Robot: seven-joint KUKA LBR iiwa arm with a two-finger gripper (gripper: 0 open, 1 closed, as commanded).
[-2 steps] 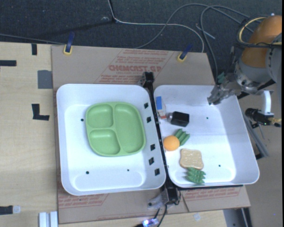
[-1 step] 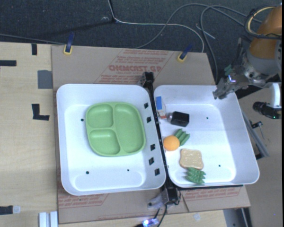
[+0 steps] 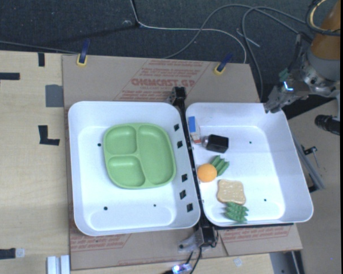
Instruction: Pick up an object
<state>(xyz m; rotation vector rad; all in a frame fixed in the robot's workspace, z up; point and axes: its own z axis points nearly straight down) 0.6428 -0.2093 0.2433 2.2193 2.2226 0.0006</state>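
I am hovering my claw (grip state unclear) beside the right bin, eyeing the orange ball for picking.

cardboard sheet | red print, reads roughly "CHEMCAST GP" | smaller lines illegible

A single fixed camera looked down on the bench from above at a slant, far enough back to take in both white bins whole, the left bin and the right bin, with cardboard beneath them. The gripper entered at the upper right of the view, just beyond the right bin's far corner, with dark floor behind.
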